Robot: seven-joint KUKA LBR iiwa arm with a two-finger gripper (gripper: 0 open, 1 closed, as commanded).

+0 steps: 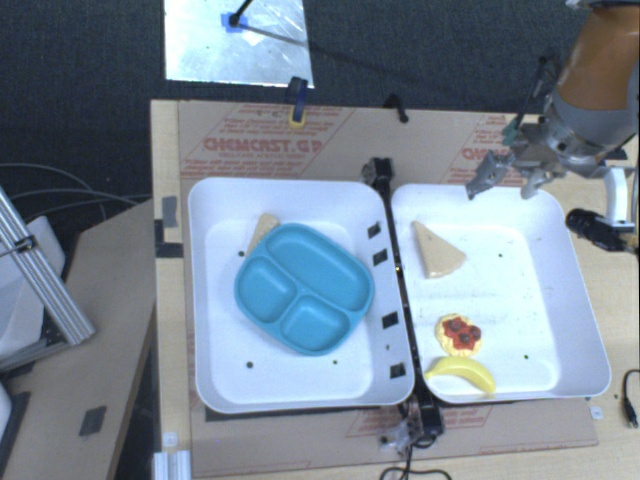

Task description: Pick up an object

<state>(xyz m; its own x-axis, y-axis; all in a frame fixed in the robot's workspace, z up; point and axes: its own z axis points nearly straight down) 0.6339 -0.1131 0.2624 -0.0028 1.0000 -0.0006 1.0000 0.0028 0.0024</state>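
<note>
Gripper (503,179) spread open w/ nothing between fingers, above bin's far rim (480,190); risks clipping rim descending toward tan wedge (437,252) just below-left.

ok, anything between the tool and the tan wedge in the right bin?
Nothing visible. The tool hangs above the right bin's far rim; the tan wedge-shaped piece lies exposed on the bin floor, apart from the other items.

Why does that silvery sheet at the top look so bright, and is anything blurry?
In the camera view, the silvery sheet throws back glare; the gripper and arm look soft; the blue tray and banana are sharp, with faint shadows.
</note>
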